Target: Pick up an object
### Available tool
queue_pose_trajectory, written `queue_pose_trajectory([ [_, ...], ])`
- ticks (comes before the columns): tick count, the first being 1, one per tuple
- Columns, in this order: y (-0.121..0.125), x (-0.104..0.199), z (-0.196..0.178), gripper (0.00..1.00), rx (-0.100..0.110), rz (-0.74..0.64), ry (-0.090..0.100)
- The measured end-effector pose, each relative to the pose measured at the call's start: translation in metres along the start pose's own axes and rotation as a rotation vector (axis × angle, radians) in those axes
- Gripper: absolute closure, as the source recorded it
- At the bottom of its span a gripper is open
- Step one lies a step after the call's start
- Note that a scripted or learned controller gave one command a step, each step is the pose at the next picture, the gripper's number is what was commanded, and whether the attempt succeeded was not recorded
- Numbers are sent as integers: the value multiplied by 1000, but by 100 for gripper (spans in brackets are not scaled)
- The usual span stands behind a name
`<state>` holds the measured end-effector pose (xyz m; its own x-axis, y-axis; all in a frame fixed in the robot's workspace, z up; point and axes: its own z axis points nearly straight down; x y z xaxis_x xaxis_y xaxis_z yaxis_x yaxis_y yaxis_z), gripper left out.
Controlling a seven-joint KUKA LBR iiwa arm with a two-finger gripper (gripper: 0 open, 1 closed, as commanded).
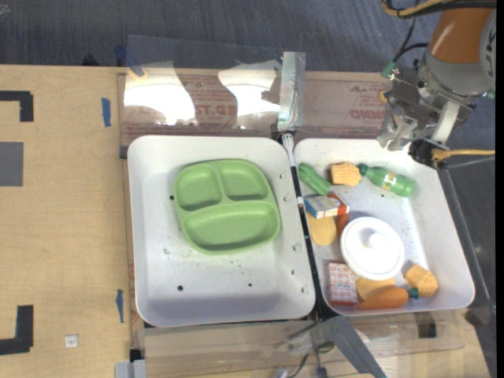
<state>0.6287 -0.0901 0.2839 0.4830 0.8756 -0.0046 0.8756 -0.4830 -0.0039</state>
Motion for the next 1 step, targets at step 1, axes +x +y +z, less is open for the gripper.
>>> queue_pose_trajectory([
  [1,35,-73,62,100,4,-14,0],
])
